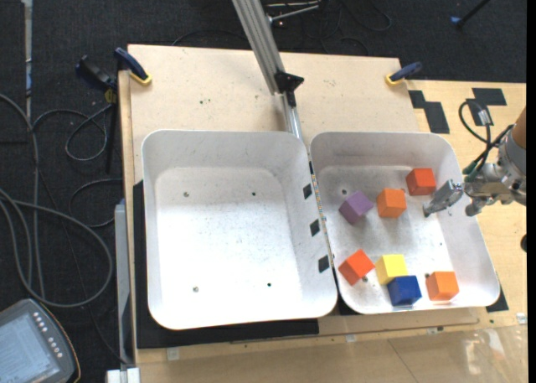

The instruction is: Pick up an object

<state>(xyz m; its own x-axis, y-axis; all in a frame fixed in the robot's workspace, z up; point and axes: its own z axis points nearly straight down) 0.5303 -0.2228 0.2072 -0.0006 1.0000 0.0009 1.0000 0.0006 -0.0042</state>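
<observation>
Blocks sit in the right bin [469, 243], seven of them, all loose on its floor. Going from big to small: the bench [251, 88] carries two white bins side by side, and the left bin [167, 205] lies next to the right one, their rims touching along the middle. A metal pole [255, 25] slants down from the top toward the bins' shared edge. The arm [507, 176] comes in from the right, over the right bin's far rim. Its gripper [442, 199] hangs above the bin's right part, just beside the red block [421, 179]; whether the fingers are apart or closed cannot be told, and nothing shows between them. An orange block [391, 202] and a purple block [356, 206] lie mid-bin. Near the front rim lie a red-orange block [358, 266], a yellow block [390, 268] touching a blue block [404, 290], and another orange cube [442, 286].
</observation>
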